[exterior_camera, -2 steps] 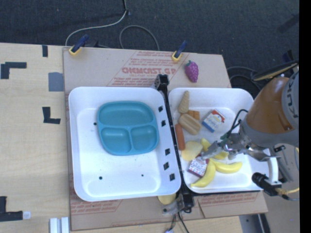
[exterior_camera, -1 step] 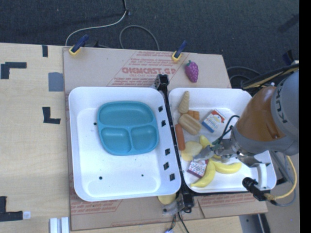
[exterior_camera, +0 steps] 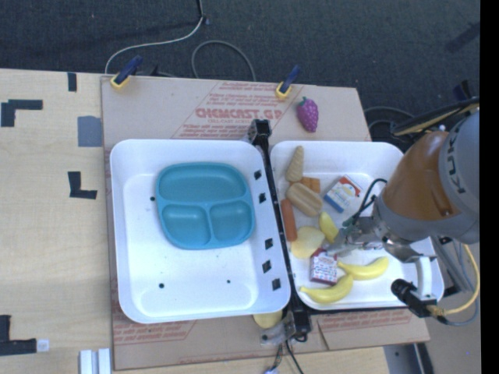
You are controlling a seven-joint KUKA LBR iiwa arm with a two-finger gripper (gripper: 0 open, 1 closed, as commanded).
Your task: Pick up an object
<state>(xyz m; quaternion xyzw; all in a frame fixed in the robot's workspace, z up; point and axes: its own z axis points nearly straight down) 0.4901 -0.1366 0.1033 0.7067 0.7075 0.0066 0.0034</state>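
Food toys fill the right bin, in the lower right of the frame. The pincer is low among them, near the middle of this bin, beside a pale yellow piece and above a small red and white packet. I cannot tell how far it is open, and nothing is clearly seen between its parts. Two bananas lie near the bin's lower edge. A hot dog and a cone lie higher up. The left bin carries a blue divided plate. A purple grape bunch lies on the tabletop, above the bins.
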